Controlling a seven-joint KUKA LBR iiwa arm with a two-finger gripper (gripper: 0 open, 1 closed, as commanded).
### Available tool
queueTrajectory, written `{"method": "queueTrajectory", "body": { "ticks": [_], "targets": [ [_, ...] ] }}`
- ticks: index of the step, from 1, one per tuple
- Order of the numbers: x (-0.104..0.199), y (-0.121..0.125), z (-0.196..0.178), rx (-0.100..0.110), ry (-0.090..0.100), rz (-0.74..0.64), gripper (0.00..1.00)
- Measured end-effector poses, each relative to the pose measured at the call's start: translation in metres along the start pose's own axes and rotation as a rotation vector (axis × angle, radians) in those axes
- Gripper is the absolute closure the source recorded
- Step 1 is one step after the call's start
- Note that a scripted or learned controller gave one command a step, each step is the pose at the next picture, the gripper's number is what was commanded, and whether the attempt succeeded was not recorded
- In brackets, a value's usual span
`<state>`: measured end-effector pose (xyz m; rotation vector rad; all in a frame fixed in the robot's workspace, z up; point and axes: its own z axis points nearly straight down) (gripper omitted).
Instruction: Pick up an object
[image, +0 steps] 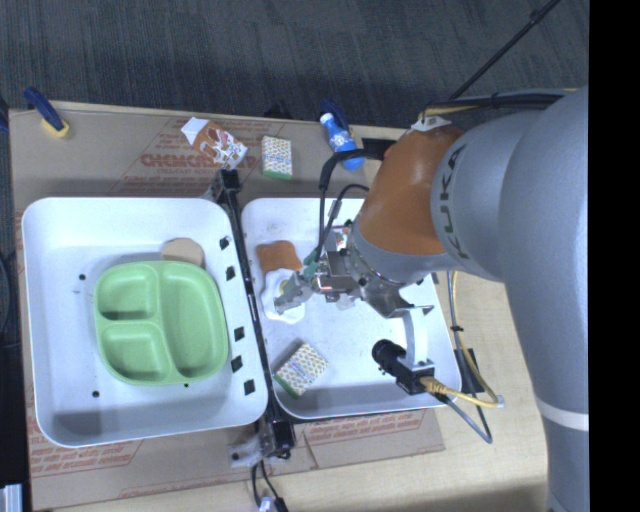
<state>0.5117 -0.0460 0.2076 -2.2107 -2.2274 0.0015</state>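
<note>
A: Cardboard-covered table (150, 160) carries 2 white bins; the gripper (303, 285) hangs low in the right bin (350, 400), and whether it is spread or pressed together I cannot tell.

B: What sits closest?

A: A crumpled pale object (285, 303) right at its tip, a brown block (279, 256) just behind, a green-patterned packet (301, 367) nearer the front wall.

B: Risks?

A: Likely a shallow pinch that slips, or a nudge pushing things against the divider (245, 300) beside it. Open floor lies toward the front; the green tray (160, 320) sits beyond the divider.
</note>
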Motion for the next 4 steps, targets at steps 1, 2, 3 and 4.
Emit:
{"method": "queueTrajectory", "body": {
  "ticks": [1,2,3,4],
  "targets": [
    [-0.048,0.079,0.069,0.001,-0.002,0.004,0.0],
    [0.024,0.023,-0.049,-0.005,-0.001,0.001,0.0],
    [0.092,-0.035,-0.044,0.001,-0.001,0.0,0.0],
    [0.048,-0.035,0.017,0.001,-0.002,0.002,0.0]
  ]
}}
